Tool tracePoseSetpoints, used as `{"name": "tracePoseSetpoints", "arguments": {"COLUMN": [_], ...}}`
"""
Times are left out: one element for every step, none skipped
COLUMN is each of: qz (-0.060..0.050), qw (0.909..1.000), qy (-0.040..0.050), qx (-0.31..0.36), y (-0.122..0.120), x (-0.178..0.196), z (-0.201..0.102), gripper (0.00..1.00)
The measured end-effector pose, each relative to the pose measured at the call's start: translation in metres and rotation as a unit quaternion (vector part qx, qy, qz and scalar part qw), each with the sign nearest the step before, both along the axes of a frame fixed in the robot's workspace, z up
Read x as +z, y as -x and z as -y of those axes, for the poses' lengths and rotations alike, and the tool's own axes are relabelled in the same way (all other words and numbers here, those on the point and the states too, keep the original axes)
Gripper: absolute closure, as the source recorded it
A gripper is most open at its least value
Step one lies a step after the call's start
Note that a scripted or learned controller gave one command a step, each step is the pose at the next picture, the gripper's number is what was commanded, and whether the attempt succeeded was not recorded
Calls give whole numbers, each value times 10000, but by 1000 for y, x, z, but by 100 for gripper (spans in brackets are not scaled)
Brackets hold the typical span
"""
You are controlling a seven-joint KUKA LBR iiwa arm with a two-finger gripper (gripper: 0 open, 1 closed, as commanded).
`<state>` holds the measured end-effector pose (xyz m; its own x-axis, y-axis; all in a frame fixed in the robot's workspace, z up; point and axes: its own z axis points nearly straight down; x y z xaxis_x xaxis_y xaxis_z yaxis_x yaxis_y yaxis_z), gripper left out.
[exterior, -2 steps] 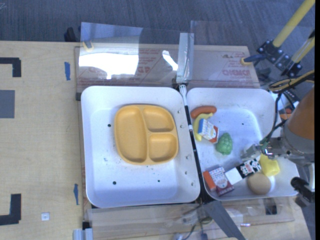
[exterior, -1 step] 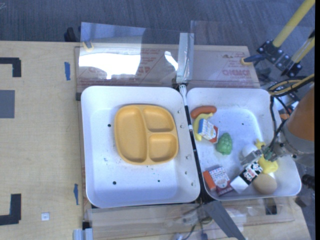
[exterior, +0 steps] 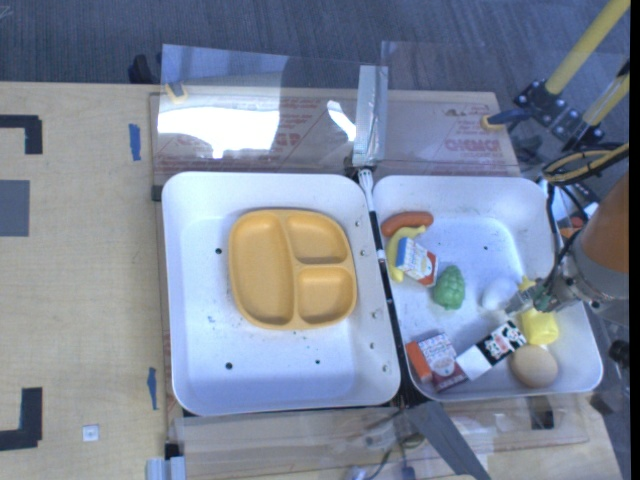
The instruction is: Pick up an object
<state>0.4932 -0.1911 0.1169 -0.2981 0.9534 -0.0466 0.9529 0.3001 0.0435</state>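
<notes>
The pale plywood table [exterior: 80,298] carries two shallow white plastic bins side by side, with clear plastic sheeting standing behind them. The left bin [exterior: 200,368] is smooth and speckled with dark spots, and holds a yellow three-compartment plastic tray [exterior: 292,266] near its middle. The right bin [exterior: 470,203] is the landmark for the rest. The grey arm with an orange band [exterior: 606,238] comes over this bin's right rim, and its claw [exterior: 532,298] hangs low near the right wall; whether it is released or clenched cannot be told. Just beside the claw, toward the bin's front right, lies a small yellow block [exterior: 541,327], a tan egg-shaped ball [exterior: 534,366] and a black-and-white box [exterior: 497,347]. At the bin's front left sits a red printed carton [exterior: 436,356]. Near the bin's middle is a knobbly green lump [exterior: 450,287], and toward the back left a red sausage shape [exterior: 407,221] and a blue, yellow and white packet [exterior: 412,254].
</notes>
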Motion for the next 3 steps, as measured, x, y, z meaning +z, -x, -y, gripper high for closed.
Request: {"name": "tracePoseSetpoints", "arguments": {"qz": [-226, -229, -240], "qw": [9988, 9988, 9981], "qy": [-159, -159, -175], "qx": [-405, -415, -547], "y": [-39, -39, -116], "x": [-29, -29, -30], "z": [-57, -56, -95], "gripper": [100, 0, 0]}}
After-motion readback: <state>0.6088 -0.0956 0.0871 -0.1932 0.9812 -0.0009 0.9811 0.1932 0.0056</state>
